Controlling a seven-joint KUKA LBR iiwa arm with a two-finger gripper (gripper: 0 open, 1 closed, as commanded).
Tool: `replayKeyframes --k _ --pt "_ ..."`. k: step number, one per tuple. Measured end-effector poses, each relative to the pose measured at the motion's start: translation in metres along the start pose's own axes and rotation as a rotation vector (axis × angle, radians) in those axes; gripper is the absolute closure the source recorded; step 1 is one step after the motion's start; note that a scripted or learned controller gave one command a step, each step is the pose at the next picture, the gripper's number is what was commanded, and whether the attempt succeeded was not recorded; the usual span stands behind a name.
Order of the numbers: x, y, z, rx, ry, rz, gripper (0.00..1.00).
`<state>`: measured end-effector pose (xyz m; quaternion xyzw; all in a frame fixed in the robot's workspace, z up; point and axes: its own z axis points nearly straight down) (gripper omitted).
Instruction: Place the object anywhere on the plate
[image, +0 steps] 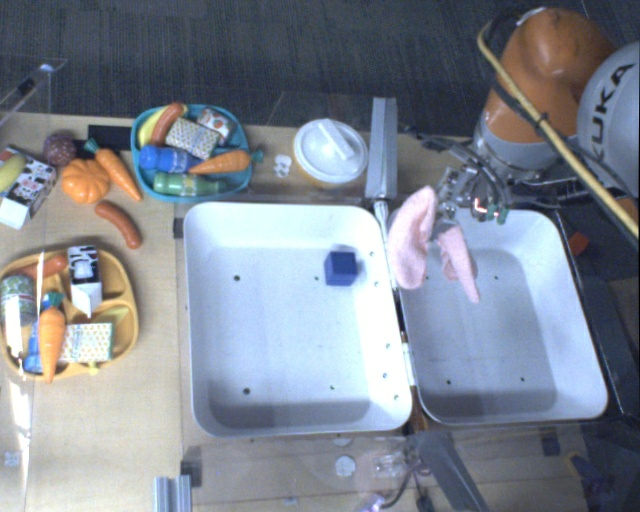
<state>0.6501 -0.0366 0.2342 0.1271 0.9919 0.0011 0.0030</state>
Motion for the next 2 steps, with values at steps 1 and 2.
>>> replayKeyframes --k 1,2 --pt "0.045 0.039 -0.004 -0.001 0.002 -0.254 1.00" --pt "0.083 0.069 -0.011 -0.001 0.001 -0.256 1.00"
